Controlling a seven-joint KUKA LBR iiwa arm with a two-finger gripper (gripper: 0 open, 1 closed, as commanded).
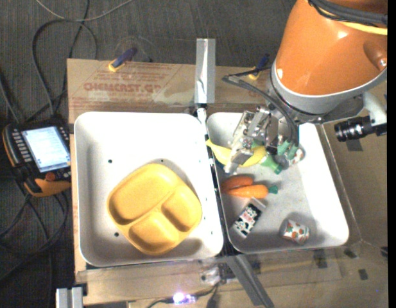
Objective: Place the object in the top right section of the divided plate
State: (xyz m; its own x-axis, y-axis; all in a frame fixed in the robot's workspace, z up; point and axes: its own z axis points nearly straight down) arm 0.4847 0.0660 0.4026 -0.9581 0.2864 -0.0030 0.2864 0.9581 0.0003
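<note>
Orange and grey, the big arm point(332, 43) comes in from the top right and bends down over the right bin point(326, 197). Its gripper point(244, 151) hangs low near the bin's top left corner. The fingers point down at a yellow banana point(239, 157), and the tips sit right at it. I cannot tell if the fingers are open or closed, because the metal parts hide the gap.

Just beside the gripper, to the right, lies a small green thing point(282, 157). Below the banana lies an orange carrot point(244, 186) on its side. Below that is a little black and white box point(248, 219), tilted. Near the bin's bottom right corner is a small cup point(296, 231) tipped over.

The yellow divided plate point(155, 206) sits in the left bin point(95, 140), well apart from the gripper. It has three sections.

Both white bins sit side by side on a bench with a brown cardboard sheet point(133, 85) behind them. A small screen device point(37, 147) lies on the dark floor at the left, with black cables point(50, 37) near it.
</note>
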